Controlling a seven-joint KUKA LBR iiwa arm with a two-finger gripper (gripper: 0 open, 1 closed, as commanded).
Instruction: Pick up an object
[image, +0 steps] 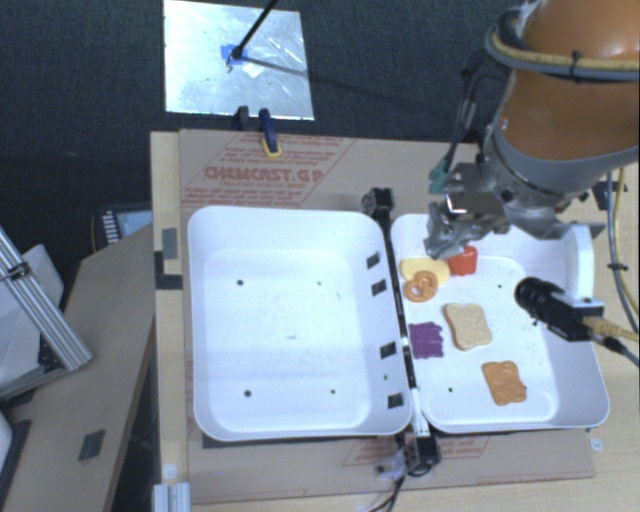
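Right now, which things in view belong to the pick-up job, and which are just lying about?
Job:
gripper, over the right bin
red piece
yellow piece
pretzel
purple piece
bread slice
orange toast piece

Lying about:
left bin
foil sheet
cardboard

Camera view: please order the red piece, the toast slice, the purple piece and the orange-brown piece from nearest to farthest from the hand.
From the hand:
1. Red piece, just beside it, at the right bin's far end.
2. Toast slice, mid-bin.
3. Purple piece, by the divider; close to the toast's rank.
4. Orange-brown piece, near end.
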